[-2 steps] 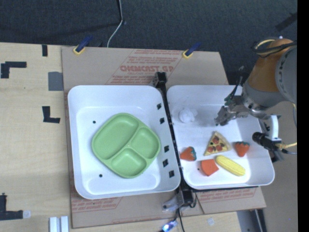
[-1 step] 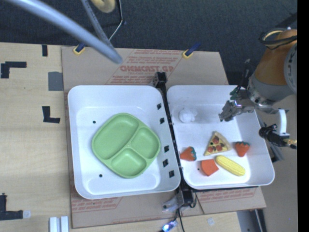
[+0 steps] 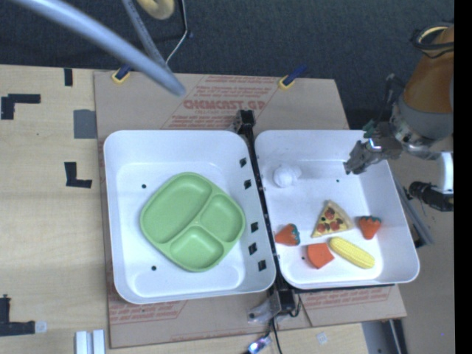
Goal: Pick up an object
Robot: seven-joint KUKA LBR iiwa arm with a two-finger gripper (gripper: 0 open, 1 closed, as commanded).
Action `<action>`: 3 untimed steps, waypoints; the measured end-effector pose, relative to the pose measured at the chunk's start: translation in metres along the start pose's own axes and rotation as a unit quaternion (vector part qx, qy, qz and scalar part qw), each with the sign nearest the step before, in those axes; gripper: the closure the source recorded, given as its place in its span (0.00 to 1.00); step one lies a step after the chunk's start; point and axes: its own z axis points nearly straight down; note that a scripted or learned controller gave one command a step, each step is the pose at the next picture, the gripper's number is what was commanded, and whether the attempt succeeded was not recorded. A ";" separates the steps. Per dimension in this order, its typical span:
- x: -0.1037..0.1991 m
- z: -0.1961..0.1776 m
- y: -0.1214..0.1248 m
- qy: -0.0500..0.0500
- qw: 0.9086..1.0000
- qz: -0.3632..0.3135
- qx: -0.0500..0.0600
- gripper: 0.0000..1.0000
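A pale wooden counter (image 3: 44, 220) carried a brown cardboard sheet (image 3: 221, 102), and on it sat two shallow white bins side by side. The left white bin (image 3: 122, 150) held a light green plastic divided plate (image 3: 193, 220). The right white bin (image 3: 394, 268) held the small items: a white rounded lump (image 3: 285, 175) near its upper left, a triangular toy pizza slice (image 3: 331, 220) at its middle, a red toy strawberry (image 3: 287, 234) left of the slice, an orange block (image 3: 318, 255) and a yellow toy corn cob (image 3: 352, 253) below the slice, and a second red-orange piece (image 3: 369, 227) to the slice's right.

The dark tool (image 3: 359, 158) hung above and to the right of the pizza slice, over the bin's upper right; whether it was spread or pressed together could not be told, and nothing appeared between its tips.

The slice looked light, stiff and flat, likely smooth plastic, so it would probably slide if nudged. Pinching it across its two long edges, near the wide crust end, seemed the safest hold.
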 end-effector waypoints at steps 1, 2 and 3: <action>0.047 0.011 0.008 0.001 1.000 -0.002 0.002 1.00; 0.089 0.016 0.014 0.000 1.000 -0.001 0.002 1.00; 0.134 0.015 0.015 0.000 1.000 -0.002 0.002 1.00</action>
